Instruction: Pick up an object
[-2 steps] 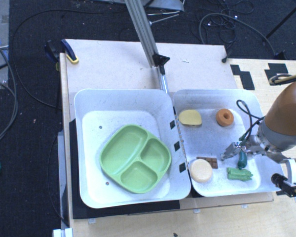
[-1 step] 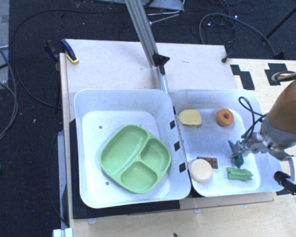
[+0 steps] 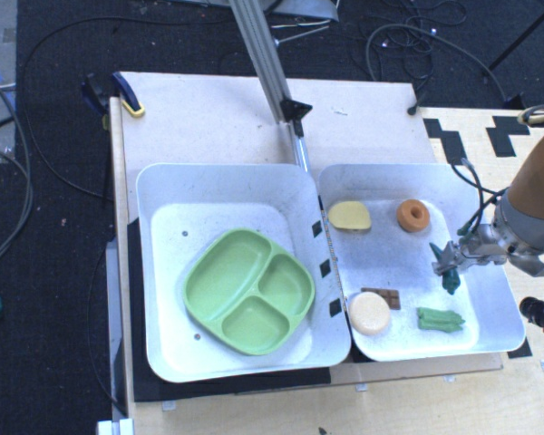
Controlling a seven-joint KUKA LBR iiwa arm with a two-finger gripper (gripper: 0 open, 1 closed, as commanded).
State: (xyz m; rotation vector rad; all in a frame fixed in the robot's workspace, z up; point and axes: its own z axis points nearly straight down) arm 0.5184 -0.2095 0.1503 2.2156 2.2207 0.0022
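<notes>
The gripper (image 3: 451,270) hangs over the right side of the right bin (image 3: 490,333), and I cannot tell its state. A small teal thing sits at its tip; held or merely beneath, I can't say. The green toy (image 3: 440,319) lies just nearer, the doughnut (image 3: 413,216) farther off. Coming down off-centre could nudge the toy toward the bin wall, or grab nothing. No readable writing anywhere.

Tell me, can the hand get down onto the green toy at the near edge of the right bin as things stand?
Probably yes. The hand hangs just above the green toy, with bare bin floor between them. The nearest other things, the cream disc and brown block, lie well to one side.
</notes>
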